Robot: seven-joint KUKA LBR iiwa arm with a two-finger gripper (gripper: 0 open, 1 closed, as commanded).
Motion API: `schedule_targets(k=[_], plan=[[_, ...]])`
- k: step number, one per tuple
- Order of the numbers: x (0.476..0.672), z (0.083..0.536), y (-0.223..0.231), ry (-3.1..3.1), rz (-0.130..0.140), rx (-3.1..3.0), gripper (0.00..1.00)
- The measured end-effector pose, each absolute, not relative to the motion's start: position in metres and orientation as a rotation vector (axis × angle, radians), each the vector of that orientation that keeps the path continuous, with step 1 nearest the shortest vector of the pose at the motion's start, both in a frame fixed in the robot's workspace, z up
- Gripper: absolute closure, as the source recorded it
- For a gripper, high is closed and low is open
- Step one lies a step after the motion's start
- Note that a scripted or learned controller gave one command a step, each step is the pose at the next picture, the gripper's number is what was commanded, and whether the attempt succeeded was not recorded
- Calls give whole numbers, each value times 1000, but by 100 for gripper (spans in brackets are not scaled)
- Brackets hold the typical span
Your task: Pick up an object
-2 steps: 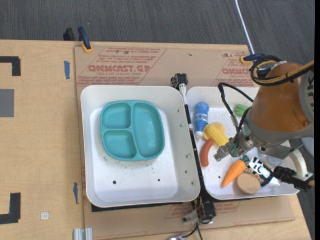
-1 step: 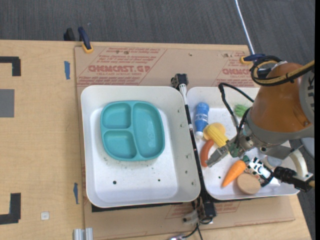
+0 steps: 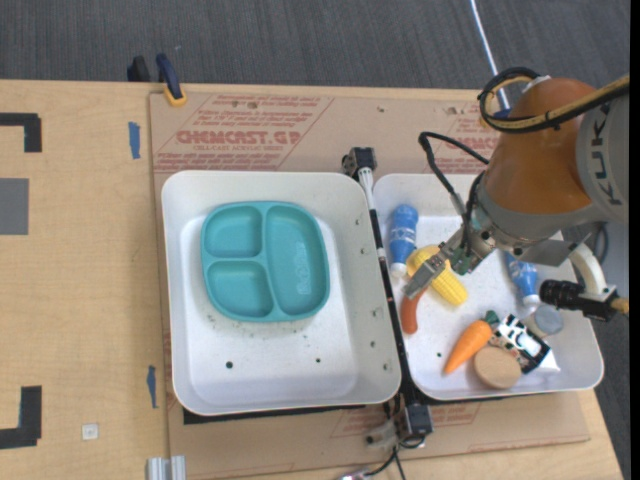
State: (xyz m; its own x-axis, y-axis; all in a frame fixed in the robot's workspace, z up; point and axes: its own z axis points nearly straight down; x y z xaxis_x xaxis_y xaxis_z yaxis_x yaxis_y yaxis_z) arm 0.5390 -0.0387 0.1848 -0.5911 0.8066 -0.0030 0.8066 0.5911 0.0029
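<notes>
The right bin [image 3: 575, 368] holds several small items. A yellow corn cob [image 3: 447, 284] lies near its middle left, and my gripper [image 3: 420, 278] reaches down-left over it, right at the cob's upper end. Whether the cob is actually gripped is unclear from this angle. A blue bottle [image 3: 403, 230] lies just above the gripper, and a small red-orange pepper [image 3: 409, 315] lies just below it by the bin's left wall. An orange carrot [image 3: 467, 347] lies further toward the front.
A tan round piece [image 3: 497, 369], a black-and-white item [image 3: 523, 339], a small blue bottle [image 3: 524, 280] and a grey disc [image 3: 547, 320] crowd the right bin's front right. The left bin [image 3: 185, 368] holds a teal divided plate [image 3: 266, 260]. The arm's orange band [image 3: 540, 158] overhangs the right bin.
</notes>
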Motion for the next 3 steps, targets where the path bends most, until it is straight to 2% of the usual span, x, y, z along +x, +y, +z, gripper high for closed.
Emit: schedule_targets(k=[1,2,3], plan=[[482,185,-72,2879,0,1259,0],[481,86,-111,2944,1,1082,0],[481,86,-97,2792,2,1423,0]])
